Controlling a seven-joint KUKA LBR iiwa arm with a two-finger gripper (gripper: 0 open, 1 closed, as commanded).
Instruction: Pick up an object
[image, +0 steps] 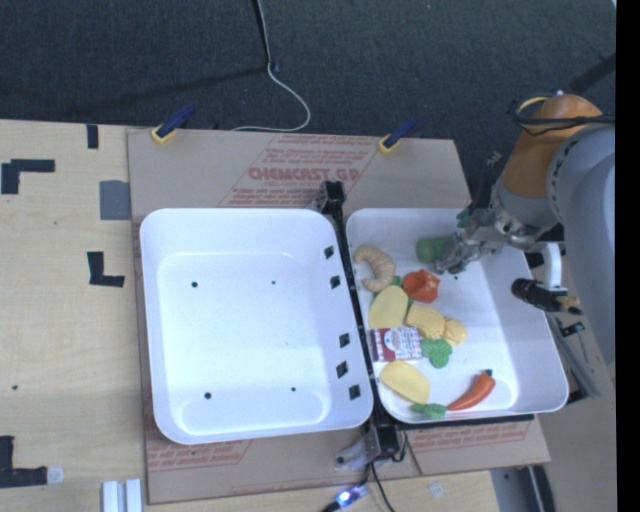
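The arm comes in from the right edge of the frame, its orange band high at the upper right, and bends down so that the gripper sits low over the upper part of the right bin. How the claw stands I cannot tell; it is small and dark against the bin wall and blurs into the things beneath it. It hangs just beside a dark green piece, perhaps touching it, with a red tomato-like toy just below and to the left. Nothing can be seen clamped in it, so I judge no pick has been made yet. The candidates for picking all lie in this right bin, crowded toward its left wall near the divider: a beige curled piece at the top, a yellow block and another yellow shape in the middle, a small red-and-white packet, a green broccoli-like bit, a pale yellow lemon-like toy, and an orange chili at the lower right. The clutter likely explains the approach from the open, upper right side of the pile, where the green piece stands a little apart and gives the claw room to close. The left bin fills the centre-left of the frame and is presumably where a lifted object would go. Both bins rest on a cardboard sheet clipped at its top edge, which probably keeps them from sliding under the arm's pushes.
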